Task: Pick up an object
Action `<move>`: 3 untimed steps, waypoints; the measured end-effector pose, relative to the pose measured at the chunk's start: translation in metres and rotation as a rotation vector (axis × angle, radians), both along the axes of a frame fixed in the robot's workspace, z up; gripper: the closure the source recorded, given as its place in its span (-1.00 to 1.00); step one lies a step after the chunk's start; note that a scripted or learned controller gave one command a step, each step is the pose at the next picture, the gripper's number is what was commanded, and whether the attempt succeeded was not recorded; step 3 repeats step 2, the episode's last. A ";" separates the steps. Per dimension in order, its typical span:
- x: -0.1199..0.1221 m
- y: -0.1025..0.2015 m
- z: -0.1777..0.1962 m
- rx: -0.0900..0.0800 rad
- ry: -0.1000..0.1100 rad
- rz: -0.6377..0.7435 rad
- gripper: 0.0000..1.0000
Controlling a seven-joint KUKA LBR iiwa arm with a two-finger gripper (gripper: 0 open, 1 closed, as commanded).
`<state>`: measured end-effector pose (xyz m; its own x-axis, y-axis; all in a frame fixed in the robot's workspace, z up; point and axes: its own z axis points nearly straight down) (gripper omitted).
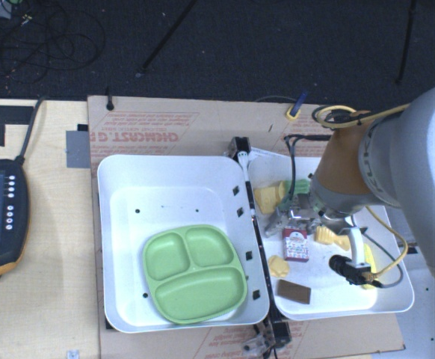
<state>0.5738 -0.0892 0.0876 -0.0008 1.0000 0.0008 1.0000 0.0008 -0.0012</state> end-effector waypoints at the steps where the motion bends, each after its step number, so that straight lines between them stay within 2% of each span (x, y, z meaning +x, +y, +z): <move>1: -0.017 0.001 0.000 0.000 0.000 -0.002 -1.00; 2: -0.016 0.002 0.010 0.003 0.003 -0.001 1.00; 3: -0.016 0.002 0.010 0.003 0.003 -0.001 1.00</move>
